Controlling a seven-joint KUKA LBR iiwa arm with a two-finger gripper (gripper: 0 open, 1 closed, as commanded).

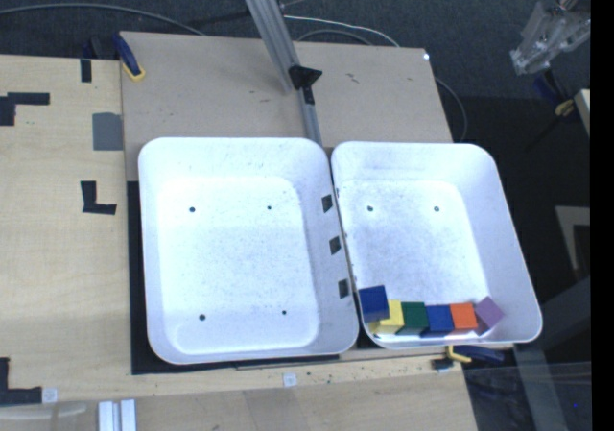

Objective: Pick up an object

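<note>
We see two shallow white bins side by side on the bench. The left bin has only small dark dots on its speckled floor. The right bin holds all the objects, packed in a row along its near wall, in the corner nearest the left bin.

That row runs left to right, so its long axis lies along the bin's front edge. From the left we find a blue block standing a little behind the others, a yellow block just in front of it and touching, then a green block, a second blue block, an orange block and a purple block tilted against the rounded corner. Each touches its neighbour.

Around the bins, a grey metal pole slants down from the top of the view to the seam between the two bins, with a black clamp on it. Thin cables loop over the dark floor behind the bench. A blue and yellow clip sits at the far left corner of the board, and another lies just in front of the right bin.

The gripper hangs at the upper right, well apart from both bins and high off the blocks; we cannot tell whether it is parted or closed.
</note>
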